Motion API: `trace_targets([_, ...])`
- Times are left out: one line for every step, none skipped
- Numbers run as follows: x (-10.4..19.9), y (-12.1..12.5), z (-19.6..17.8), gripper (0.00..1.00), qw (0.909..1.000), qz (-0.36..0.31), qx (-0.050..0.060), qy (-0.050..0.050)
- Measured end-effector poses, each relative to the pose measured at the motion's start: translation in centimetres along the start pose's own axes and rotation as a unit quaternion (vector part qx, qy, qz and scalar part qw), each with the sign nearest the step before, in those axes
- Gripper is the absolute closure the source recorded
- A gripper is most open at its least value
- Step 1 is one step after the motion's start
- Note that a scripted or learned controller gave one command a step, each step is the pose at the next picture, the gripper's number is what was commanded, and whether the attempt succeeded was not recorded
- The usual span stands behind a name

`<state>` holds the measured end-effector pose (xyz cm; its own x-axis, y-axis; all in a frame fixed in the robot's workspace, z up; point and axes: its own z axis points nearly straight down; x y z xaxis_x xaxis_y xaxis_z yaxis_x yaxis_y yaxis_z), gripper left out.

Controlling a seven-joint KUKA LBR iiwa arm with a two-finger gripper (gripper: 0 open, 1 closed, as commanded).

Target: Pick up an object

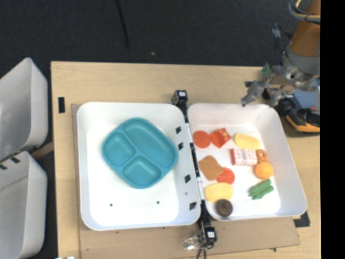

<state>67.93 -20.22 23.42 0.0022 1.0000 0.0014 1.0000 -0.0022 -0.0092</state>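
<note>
Toy food (235,166) in right bin (288,161)

The arm (304,36) is cut off by the right edge, its upper part out of sight. Whether its jaws stand apart or closed is too small and blurred to tell. Two white blocks (19,161) are cropped at the left edge.

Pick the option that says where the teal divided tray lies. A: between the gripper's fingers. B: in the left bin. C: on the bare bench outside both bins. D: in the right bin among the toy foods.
B: the teal divided tray lies flat in the left bin, while the toy foods sit in the right bin.
</note>
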Motion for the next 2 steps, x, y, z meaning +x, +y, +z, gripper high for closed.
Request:
trace_targets([0.1, 0.2, -0.7, 0.00, 1.0000, -0.001, -0.005, -0.001])
trace_targets([-0.5, 0.7, 5.5, 0.00, 1.0000, -0.001, -0.002, -0.001])
